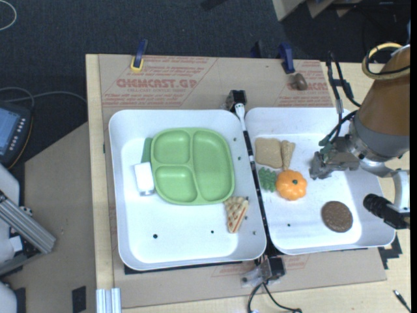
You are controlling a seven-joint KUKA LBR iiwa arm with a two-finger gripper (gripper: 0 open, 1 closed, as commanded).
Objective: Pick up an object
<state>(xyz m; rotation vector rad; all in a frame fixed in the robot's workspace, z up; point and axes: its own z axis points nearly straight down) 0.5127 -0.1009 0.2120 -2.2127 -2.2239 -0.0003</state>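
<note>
From above, we see the gripper [320,166] hovering over the right bin [306,238], its fingers too blurred for us to tell their state. Left of it lies a small orange pumpkin [291,185], beside green leaves [267,178], toast slices [273,151] farther off, a brown cookie [337,216] nearer. The left bin [176,243] holds a green divided plate [192,165].

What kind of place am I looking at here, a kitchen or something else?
Most likely a robotics lab, not a kitchen: a robot arm reaches over two white bins of toy food like the pumpkin, on a clamped board amid loose cables.
</note>
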